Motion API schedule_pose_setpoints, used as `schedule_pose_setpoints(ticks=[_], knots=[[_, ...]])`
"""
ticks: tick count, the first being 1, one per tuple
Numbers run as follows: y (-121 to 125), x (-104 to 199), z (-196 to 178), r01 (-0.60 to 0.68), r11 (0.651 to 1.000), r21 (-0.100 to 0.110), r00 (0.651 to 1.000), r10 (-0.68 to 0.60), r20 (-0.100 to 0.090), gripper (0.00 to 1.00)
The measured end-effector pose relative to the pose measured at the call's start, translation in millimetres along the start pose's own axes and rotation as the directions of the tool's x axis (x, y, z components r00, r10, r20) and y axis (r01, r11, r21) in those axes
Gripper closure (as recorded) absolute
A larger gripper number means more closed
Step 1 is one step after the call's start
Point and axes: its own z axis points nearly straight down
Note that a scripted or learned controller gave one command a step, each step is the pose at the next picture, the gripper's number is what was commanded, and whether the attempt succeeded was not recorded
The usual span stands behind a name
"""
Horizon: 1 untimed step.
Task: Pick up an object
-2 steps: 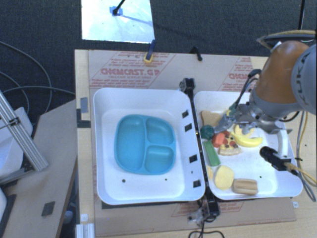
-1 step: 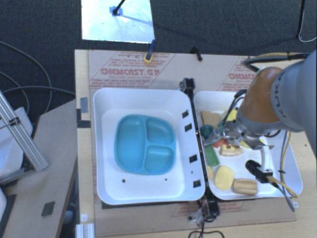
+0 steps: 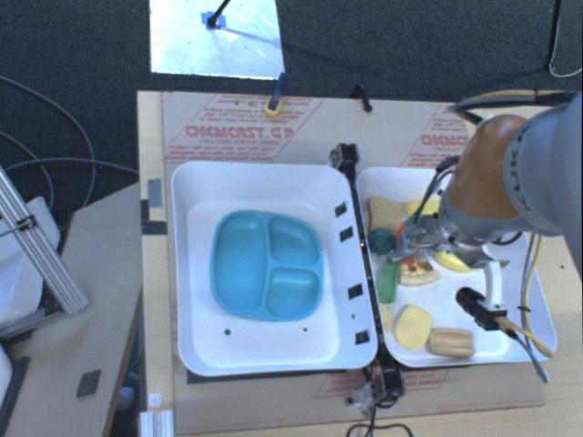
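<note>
Tool (image 3: 414, 242) low in right bin (image 3: 547, 321), over pizza toy (image 3: 419, 272); grip unclear. Nothing lifted. Green toy (image 3: 387, 280) just left.

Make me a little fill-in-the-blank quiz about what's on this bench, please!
1. The divided tray in the left bin is ____ in colour.
2. The robot's hand is over the ____ bin.
3. The tray has ____ compartments.
4. The bread roll lies beside a ____ potato-like piece.

Missing words: blue; right; three; yellow
</note>
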Motion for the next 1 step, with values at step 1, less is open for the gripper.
schedule_pose_setpoints(ticks=[1], knots=[[55.4,71.2,-89.2,0.008,1.000,0.004,1.000,-0.008,-0.006,1.00]])
